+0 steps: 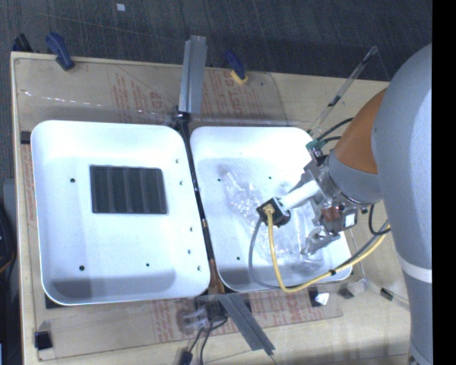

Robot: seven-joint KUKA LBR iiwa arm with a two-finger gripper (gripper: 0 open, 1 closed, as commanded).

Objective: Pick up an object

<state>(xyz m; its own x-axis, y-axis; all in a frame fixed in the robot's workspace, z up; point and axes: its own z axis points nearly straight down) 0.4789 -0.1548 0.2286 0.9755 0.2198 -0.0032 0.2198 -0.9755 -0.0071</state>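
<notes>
The gripper (pixel 313 243) was low in the right bin (pixel 213 204), over clear crumpled plastic (pixel 243 192); its grip could not be told. Recommended: centre squarely on 1 piece before lifting.

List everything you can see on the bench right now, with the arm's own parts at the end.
left bin: one, white, left half of bench
grate: one, dark grey, slatted, in the left bin's floor
right bin: one, white, right half of bench
clear objects: several, transparent, hard to count, on the right bin's floor
clamps: two, blue, along the far edge of the bench
arm: one, grey with orange band, reaching in from the right
gripper: one, over the right bin, low
cable: one, yellow, looping from the wrist
</notes>
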